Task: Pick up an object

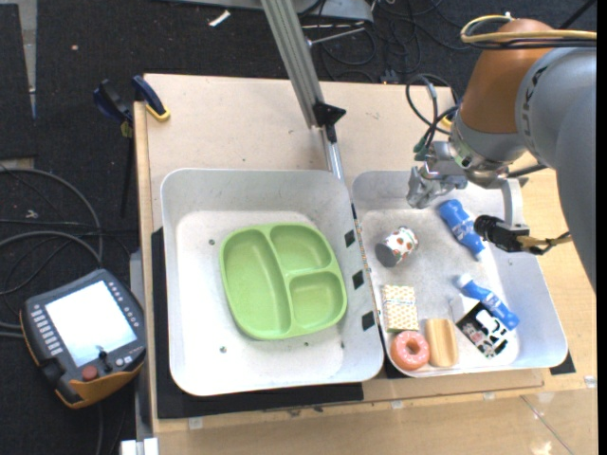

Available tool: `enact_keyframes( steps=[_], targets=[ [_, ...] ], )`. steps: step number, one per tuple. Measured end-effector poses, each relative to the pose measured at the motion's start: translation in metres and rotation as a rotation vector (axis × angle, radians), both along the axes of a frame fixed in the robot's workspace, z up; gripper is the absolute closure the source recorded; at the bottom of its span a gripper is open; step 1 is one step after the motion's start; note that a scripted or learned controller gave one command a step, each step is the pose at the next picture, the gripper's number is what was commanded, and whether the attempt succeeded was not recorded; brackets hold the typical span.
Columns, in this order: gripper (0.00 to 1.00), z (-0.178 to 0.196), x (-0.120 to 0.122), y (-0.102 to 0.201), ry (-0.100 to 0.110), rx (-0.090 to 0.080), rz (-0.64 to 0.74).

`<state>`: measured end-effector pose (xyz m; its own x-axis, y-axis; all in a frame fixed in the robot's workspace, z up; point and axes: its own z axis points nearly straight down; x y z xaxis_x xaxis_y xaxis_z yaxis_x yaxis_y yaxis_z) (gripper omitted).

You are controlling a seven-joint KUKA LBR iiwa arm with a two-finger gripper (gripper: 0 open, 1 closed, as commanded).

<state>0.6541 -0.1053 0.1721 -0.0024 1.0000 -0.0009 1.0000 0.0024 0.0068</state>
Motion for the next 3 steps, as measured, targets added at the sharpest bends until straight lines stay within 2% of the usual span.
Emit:
enact_keyframes(
  steps=[1,2,3],
  targets=[
    [1.0,0.051,0.005,-0.009,0.0,-0.001,-0.001],
    [1.0,0.079,0.006,-0.009,0.002,0.0,0.001],
    [1.0,0.082,-0.009,0.052,0.008,0.003,0.006]
  ],
)
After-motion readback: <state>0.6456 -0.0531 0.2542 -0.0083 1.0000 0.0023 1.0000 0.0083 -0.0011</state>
